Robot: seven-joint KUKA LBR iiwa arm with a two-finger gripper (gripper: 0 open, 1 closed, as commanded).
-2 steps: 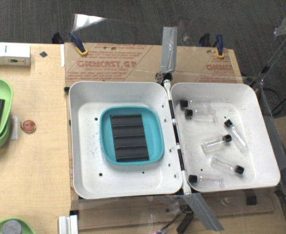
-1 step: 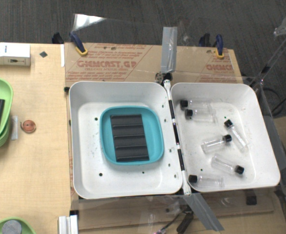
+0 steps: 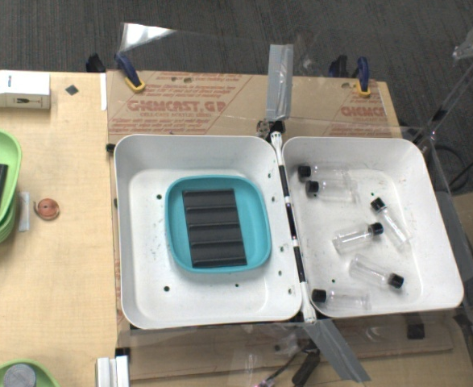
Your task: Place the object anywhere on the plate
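On the bench (image 3: 59,297), 2 white bins sit side by side in the middle of the frame. The left bin (image 3: 139,297) holds a teal plate (image 3: 176,224) at its centre, and a black ridged block (image 3: 213,226) lies flat on that plate, well within its rim. The right bin (image 3: 429,280) holds 6 clear vials with black caps, all lying on their sides: 2 near its upper left (image 3: 329,189), 2 around the middle (image 3: 357,236), and 2 toward its lower edge (image 3: 375,273). None touches the plate. Whether the pincer is spread or pressed together cannot be told. A green tray (image 3: 2,147) sits at the frame's left edge.
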